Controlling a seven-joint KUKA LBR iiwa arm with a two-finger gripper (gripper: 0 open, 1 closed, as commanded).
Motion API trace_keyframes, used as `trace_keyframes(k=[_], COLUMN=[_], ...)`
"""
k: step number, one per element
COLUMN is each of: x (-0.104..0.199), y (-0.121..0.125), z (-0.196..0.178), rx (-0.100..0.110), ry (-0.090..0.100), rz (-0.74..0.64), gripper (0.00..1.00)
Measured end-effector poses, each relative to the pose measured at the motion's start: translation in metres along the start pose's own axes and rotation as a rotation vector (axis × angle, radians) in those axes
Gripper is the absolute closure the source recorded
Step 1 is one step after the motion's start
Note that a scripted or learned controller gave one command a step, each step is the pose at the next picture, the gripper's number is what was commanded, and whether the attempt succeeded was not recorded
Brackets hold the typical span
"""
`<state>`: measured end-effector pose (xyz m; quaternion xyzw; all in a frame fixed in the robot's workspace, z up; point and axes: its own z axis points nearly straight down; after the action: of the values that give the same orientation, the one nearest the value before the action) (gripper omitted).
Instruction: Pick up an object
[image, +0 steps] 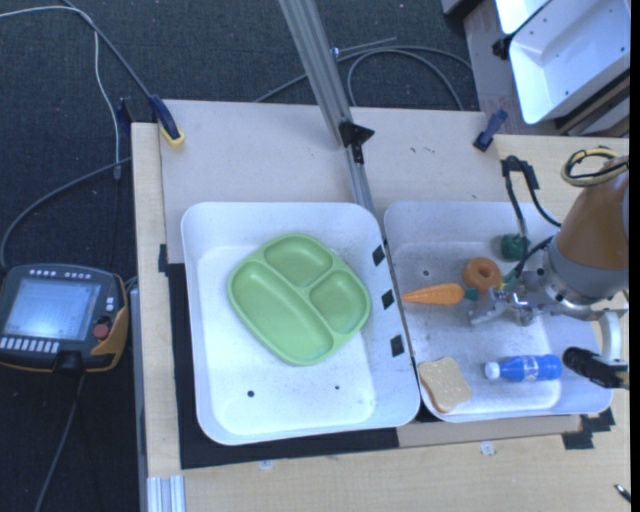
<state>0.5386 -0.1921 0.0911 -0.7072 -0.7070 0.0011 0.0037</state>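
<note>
The right bin (440, 225) holds an orange carrot (434, 294), an orange ring (483, 273), a small green object (514, 244), a blue bottle (523, 368) lying on its side and a slice of bread (445, 384). My gripper (498, 308) is low in this bin, just below the ring and to the right of the carrot's thick end. It sits above the bottle in the view. Nothing shows clearly in its grasp. The grey arm with its orange band (597, 230) comes in from the right.
The left bin (215, 400) carries a green divided plate (298, 296). A metal pole (325, 70) slants over the bench at the back. Black cables (520, 190) hang near the arm. A teach pendant (55, 315) lies off the bench to the left.
</note>
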Motion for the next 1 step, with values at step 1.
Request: trace_keyframes(k=[1], x=[-0.0006], y=[0.0022], z=[-0.0147], rx=[-0.008], ry=[-0.003], rz=[0.0], gripper=[1.0])
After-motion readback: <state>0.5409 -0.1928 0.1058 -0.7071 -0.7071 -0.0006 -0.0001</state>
